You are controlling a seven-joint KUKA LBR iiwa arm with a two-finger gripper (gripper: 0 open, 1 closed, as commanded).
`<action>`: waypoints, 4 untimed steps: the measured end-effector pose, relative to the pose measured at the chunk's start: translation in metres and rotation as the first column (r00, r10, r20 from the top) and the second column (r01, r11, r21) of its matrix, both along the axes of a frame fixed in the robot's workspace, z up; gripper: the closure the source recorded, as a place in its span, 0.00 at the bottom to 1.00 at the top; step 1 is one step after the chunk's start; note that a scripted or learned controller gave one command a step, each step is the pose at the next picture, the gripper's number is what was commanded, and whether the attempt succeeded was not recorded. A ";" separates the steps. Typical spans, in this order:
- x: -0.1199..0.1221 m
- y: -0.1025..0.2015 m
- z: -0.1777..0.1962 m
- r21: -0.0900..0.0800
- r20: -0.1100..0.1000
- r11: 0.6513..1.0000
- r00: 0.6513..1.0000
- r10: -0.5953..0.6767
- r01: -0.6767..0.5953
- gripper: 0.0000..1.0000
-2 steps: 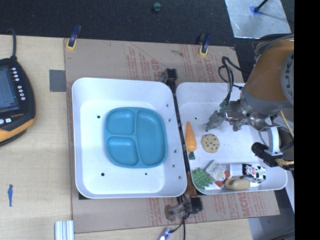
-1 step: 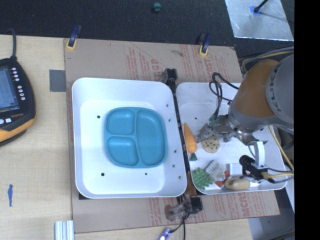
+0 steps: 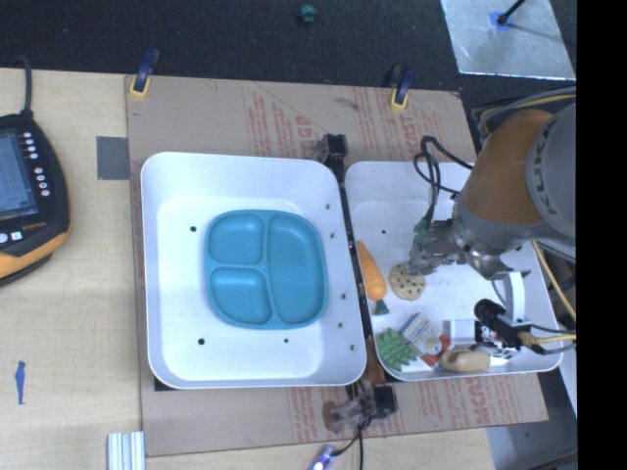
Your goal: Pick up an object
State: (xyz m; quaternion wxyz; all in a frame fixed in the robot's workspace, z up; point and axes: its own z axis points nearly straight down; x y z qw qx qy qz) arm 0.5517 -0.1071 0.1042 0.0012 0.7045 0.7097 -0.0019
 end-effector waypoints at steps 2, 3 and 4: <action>0.000 -0.001 0.010 -0.002 -0.002 1.000 1.000 0.002 -0.002 1.00; 0.000 -0.001 0.010 -0.002 -0.002 1.000 1.000 0.002 -0.002 0.00; -0.005 0.010 -0.010 -0.002 0.005 1.000 1.000 -0.005 0.005 0.00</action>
